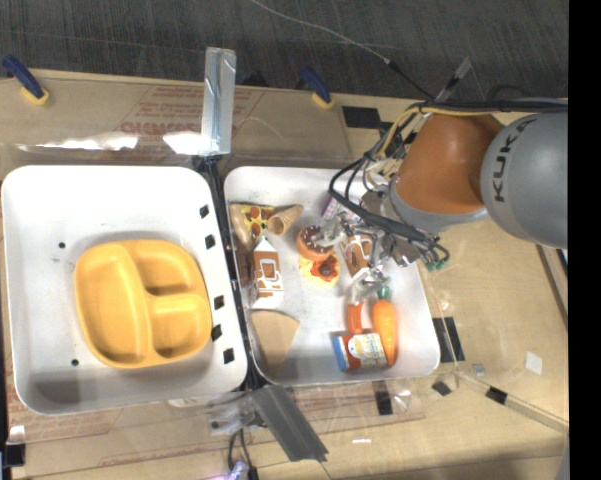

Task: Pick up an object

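The main risk is clutter: the right bin holds a tight huddle of small toys, and the gripper hangs low among them at the frame's centre right, so a closing grasp could catch two things at once, nudge one aside, or pinch nothing at all. A donut lies just left of the gripper, with a small red piece under it; either could be pushed toward the bin's middle. The loose cables looping off the wrist also sag over the bin and might snag on a lift. Whether the gripper is apart, together or clamped on anything cannot be told: its tip is lost among cable and toys. The likeliest target seems to be the carrot, just below the gripper toward the lower right of the bin, touching or nearly touching a bottle beside it; those two lie so close that one may drag the other. Farther left, near the bin's left wall, sit a carton, a cone and a tan wedge, well apart from the gripper. The left bin holds a yellow tray.
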Controlling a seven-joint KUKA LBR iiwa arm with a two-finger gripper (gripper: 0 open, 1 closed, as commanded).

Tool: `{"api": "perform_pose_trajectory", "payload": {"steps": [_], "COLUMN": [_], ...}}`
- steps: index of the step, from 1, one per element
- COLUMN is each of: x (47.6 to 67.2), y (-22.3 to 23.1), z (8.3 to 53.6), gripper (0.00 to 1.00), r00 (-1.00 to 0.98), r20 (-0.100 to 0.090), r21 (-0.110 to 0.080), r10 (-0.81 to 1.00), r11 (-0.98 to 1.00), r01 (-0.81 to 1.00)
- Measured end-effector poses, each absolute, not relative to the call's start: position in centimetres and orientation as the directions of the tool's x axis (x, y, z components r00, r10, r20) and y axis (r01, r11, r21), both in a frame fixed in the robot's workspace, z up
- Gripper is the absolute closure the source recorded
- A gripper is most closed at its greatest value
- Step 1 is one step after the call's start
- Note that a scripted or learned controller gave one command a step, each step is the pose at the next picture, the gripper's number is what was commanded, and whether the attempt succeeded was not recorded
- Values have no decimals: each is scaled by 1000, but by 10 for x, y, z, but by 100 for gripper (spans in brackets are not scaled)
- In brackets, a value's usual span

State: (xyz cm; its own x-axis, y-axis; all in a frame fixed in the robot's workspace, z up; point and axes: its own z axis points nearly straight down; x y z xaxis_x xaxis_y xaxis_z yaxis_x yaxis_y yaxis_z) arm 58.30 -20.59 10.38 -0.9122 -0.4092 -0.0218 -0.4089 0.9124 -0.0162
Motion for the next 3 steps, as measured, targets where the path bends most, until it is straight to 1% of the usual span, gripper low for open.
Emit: {"api": "perform_pose_trajectory", "payload": {"steps": [1,2,3], "x": [578,582,582], "y": [-208,-206,-206], "z": [104,117,116], "gripper": [0,100,0], "r00": [-902,-899,-899], "r20": [-23,-31,-30], "r21": [-16,-21,-20], "r10": [-432,-437,-438], "r11": [902,899,899], "r01": [-431,-437,-437]}}
